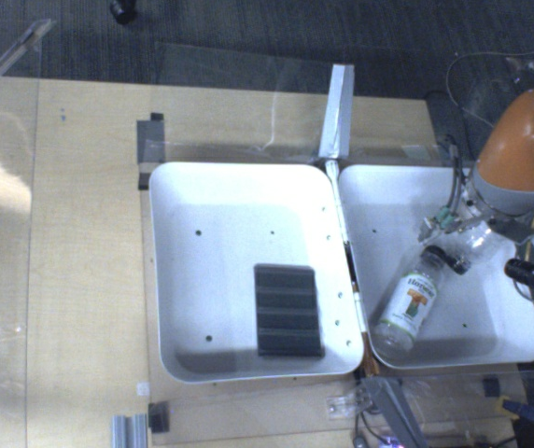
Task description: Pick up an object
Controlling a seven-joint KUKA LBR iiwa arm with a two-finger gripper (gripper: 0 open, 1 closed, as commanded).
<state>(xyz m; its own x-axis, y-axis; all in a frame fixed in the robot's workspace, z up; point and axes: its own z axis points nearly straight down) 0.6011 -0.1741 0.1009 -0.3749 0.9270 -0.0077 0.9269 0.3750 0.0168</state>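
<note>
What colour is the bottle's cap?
Black; the bottle shows it at its upper end, camera view.

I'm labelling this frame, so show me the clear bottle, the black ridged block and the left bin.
clear bottle point(410, 304): camera view, on its label.
black ridged block point(288, 310): camera view, its top face.
left bin point(178, 222): camera view, bare floor.

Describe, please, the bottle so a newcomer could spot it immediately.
Look at the right bin of the two white bins. Near its front left corner lies a clear plastic bottle on its side, dark cap pointing toward the gripper. Its orange-and-white label sets it apart from the ribbed black block in the left bin.
</note>
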